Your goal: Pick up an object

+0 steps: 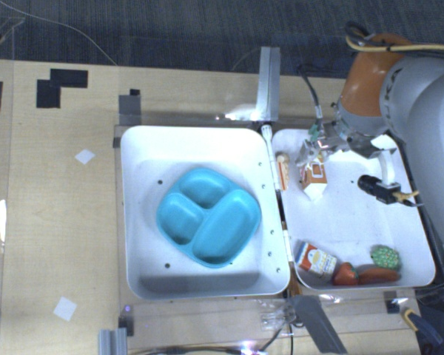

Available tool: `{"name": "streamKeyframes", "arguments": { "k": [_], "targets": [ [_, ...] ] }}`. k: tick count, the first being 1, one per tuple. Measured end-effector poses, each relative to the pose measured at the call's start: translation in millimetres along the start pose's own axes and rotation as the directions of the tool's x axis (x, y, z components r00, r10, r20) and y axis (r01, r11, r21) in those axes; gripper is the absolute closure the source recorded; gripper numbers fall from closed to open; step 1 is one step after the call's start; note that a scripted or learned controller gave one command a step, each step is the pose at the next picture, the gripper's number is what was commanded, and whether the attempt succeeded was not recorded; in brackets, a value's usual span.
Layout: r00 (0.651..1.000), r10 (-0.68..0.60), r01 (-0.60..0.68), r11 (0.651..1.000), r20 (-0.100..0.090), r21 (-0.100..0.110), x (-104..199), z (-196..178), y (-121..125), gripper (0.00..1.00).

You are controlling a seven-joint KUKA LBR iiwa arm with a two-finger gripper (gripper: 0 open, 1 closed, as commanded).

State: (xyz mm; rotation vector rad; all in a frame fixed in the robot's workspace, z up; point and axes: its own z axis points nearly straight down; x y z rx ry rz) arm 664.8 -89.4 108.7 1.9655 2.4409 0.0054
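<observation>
Under the claw (313, 148), in the right bin (355, 213), stands 1 small carton (314, 179), white with an orange-brown face, its long axis running away from the claw toward the near rim. Whether the claw is apart or together, I cannot tell. Left of the claw, 1 orange stick (283, 173) lies along the bin wall. Far below the claw sit 1 pouch (317, 260), 1 tomato (345, 274), 1 sausage (377, 275) and 1 green ball (385, 257). Well left, 1 blue tray (208, 216) of 3 hollows fills the left bin (140, 198). That makes 2 bins on the bench (52, 220).
</observation>
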Motion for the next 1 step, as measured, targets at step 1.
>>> {"name": "streamKeyframes", "arguments": {
  "k": [1],
  "targets": [
    [1.0, -0.017, 0.017, 1.0, -0.004, 0.004, 72.9, -101.7, -27.3, 1.0]
  ]
}}
